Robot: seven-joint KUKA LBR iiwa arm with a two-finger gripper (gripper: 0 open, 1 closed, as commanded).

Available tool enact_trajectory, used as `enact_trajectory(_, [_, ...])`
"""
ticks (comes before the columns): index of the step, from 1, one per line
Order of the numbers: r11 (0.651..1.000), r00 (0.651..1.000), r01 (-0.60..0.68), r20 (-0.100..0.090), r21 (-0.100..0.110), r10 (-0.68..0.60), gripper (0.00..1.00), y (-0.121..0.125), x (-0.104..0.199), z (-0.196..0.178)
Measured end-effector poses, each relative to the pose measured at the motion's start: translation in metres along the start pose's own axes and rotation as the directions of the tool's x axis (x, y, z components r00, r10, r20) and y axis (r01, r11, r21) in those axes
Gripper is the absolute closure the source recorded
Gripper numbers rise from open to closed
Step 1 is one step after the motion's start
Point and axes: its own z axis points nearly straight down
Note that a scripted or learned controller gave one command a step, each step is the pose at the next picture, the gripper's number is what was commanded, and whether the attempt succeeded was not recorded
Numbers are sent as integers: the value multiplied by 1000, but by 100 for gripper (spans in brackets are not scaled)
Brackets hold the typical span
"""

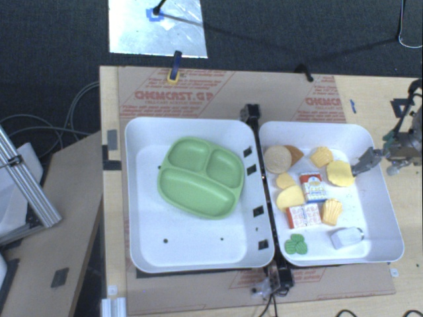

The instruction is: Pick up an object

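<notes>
Camera view, near to far. Bench front edge: cable bundle [271, 288] hanging at the seam between bins. Right bin [383, 226] nearest corner: green leafy piece [296, 245] at front left, grey-white block [346, 237] at front right, apart from each other. Next row back: red-and-white carton [304, 215] lying flat, just beside a yellow ridged piece [331, 211]. Behind those: yellow wedge [289, 197], upright red-white-blue carton [312, 186], small yellow lump [285, 179]. Farther still: round tan bun [278, 157] with brown piece [295, 154] touching its right side, yellow bumpy piece [322, 156], yellow rounded piece [339, 173] near the bin's right half. Gripper [367, 160] at the right bin's far right wall, reaching in from the right edge, tip just beside the yellow rounded piece, nothing seen between fingers; spread of fingers cannot tell, too blurred and small. Left bin [142, 197]: green divided plate [201, 176] roughly centred, tilted slightly. Beyond bins: brown printed board [218, 91], yellow-and-blue clamp [174, 68] on its far edge, shiny metal sheet [157, 18] on dark floor.
</notes>
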Motion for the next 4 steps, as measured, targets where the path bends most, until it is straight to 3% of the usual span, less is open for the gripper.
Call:
enact_trajectory(1, [1000, 1000, 4, 3, -12, -4, 0, 2, 1, -6])
enact_trajectory(4, [1000, 1000, 2, 2, -9, -2, 0, 16, 7, 136])
